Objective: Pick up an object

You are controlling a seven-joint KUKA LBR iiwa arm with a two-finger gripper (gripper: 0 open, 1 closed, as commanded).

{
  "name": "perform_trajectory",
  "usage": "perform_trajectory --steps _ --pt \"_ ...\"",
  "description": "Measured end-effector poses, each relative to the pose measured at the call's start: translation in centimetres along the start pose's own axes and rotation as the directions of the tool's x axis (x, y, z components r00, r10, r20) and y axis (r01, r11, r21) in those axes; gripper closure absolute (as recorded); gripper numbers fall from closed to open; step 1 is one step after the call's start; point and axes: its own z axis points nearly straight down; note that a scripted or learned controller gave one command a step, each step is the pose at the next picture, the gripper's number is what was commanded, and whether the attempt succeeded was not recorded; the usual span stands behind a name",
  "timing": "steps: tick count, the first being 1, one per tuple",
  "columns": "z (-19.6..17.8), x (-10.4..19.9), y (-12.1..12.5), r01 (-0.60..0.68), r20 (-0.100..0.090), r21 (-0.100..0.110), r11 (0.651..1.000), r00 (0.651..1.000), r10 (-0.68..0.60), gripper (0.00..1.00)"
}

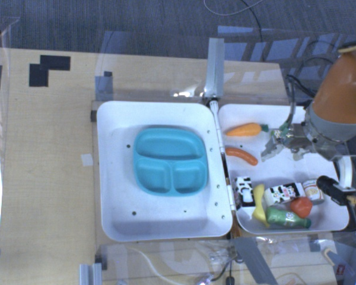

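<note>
- The grey arm with its orange band (344, 88) is reaching in from three o'clock, and its pincer (274, 146) is hanging over the right bin (338, 221) with the two fingers spread a little and nothing between them.
- The pincer is sitting just beside the leafy end of the carrot (244, 130), which is lying at the bin's twelve o'clock; the sausage (242, 155) is lying just below, toward seven o'clock of the pincer. Either looks a likely pick, since both are lying apart from the pile.
- Along the bin's six o'clock wall, toys are crowding together: a black-and-white carton (243, 192), a banana (259, 203), a second carton (283, 192), a green bottle (288, 218), a tomato (301, 206) and a small tin (312, 190). Packed so tightly, they would probably be harder to grip.
- The left bin (115, 218) is holding a blue divided plate (169, 159) at its centre, well apart from the pincer.
- Both bins are resting side by side on the wooden surface (47, 171), walled with clear panels.
- No object is lifted yet; the pick is not yet made.
</note>
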Motion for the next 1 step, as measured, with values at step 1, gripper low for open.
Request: perform_trajectory --steps 1 --pt "9.88 1.0 2.29 -0.032 0.0 0.002 0.999 0.999 0.032 0.0"
